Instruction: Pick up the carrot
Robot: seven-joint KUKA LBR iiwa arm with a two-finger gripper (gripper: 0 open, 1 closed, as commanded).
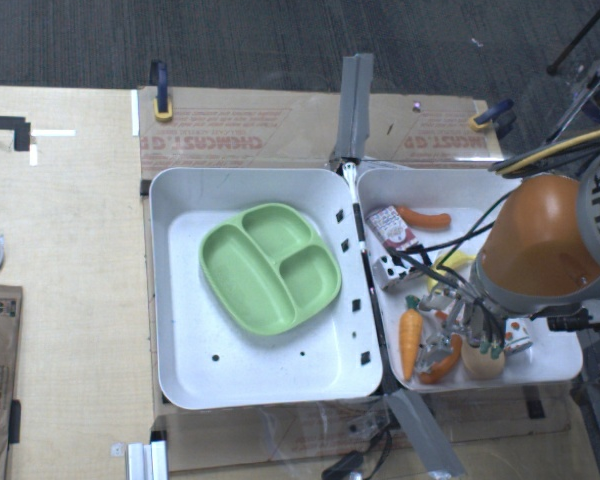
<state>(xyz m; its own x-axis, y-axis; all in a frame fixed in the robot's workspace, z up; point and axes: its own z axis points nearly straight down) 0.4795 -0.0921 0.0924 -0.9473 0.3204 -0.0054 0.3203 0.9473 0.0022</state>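
Plainly, my pincer [442,346] hangs in the right bin [555,193]; whether it is spread or pressed together I cannot tell. The carrot [410,340] stands just beside it, toward the divider. It looks light, stiff, smooth; I'd pinch mid-body.

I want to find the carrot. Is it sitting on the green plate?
No, the carrot lies in the right bin, by the gripper; the green plate sits in the left bin.
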